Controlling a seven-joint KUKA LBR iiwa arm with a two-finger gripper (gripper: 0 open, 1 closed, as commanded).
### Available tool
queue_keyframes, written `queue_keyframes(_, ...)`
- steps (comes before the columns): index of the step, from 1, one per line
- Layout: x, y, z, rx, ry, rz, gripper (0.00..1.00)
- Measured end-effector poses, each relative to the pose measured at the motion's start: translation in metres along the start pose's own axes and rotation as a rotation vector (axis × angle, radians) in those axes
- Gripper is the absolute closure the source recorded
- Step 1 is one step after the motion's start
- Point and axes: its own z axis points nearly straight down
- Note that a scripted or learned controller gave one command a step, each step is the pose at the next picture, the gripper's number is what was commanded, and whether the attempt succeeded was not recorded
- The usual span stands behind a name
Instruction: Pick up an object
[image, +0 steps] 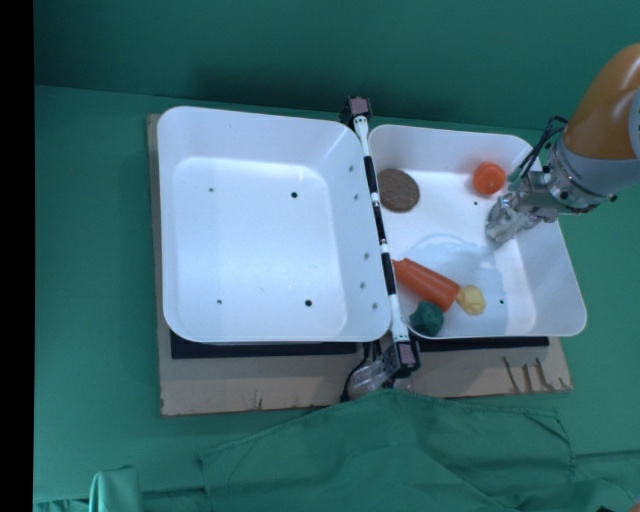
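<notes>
Green cloth (400, 450) lies folded along the bottom of the frame, its edge overlapping the cardboard sheet (230, 385) beneath the bins; a small metal clamp (375, 375) sits at the near end of the bar (377, 215) dividing the two bins. Left bin (180, 150), centre-left of frame, shows a white floor marked by a few dark dots. Right bin (560, 300), centre-right of frame, holds five objects; nearest the lower edge, a dark green lump (427, 318) lies just beside a small yellow piece (471, 299); the orange carrot (427, 282) lies on a slant, one end near the bar, the other near the green lump; a clear, glassy item (452, 255), hard to make out against the white floor, lies in the bin's middle. Farther up, a brown disc (397, 189) lies flat near the bar; an orange ball (489, 178) sits near the bin's upper right corner. Gripper (505, 225), at the right of the frame, hangs over the bin just below the ball; its finger state cannot be told; the orange band (605, 100) shows at the upper right edge.
</notes>
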Motion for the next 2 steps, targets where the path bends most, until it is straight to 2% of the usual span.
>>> queue_keyframes(1,0.0,0.001,0.002,0.0,0.0,-0.001,0.0)
queue_keyframes(2,0.013,-0.043,0.044,-0.016,-0.006,0.0,0.0)
